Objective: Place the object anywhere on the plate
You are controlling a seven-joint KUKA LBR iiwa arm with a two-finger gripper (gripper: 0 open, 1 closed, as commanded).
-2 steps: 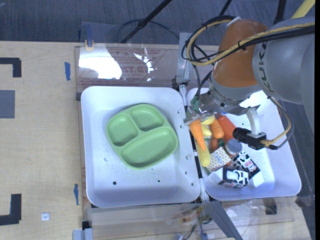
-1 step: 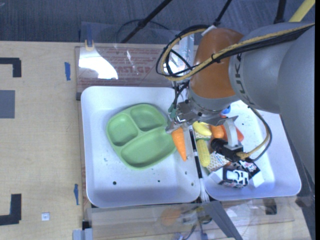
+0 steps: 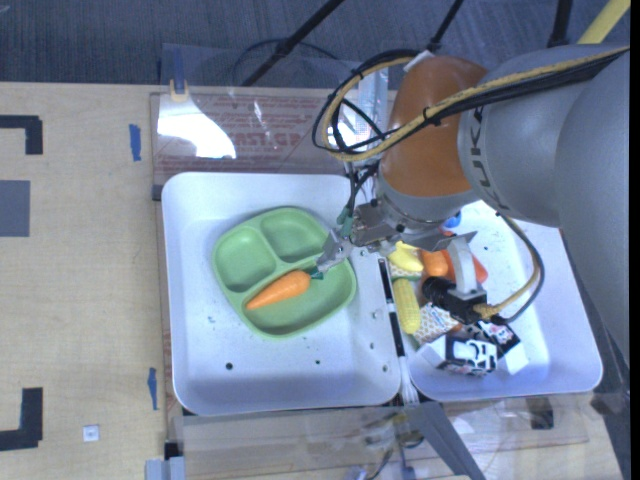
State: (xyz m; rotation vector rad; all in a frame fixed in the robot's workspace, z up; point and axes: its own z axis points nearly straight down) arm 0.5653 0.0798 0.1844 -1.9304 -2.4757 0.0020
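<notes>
Grey arm (image 3: 560,128) overhangs white bins (image 3: 190,298) on bench (image 3: 70,298).

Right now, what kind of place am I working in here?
Probably a robotics lab bench: two shallow white plastic bins on a pale wooden benchtop with blue tape marks, and toy food like the orange carrot on a green divided plate.

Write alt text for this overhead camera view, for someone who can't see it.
A toy carrot lies on a green divided plate in the left white bin, with a grey-and-orange robot arm's gripper at its leafy end. The right bin holds a jumble of small objects.
</notes>
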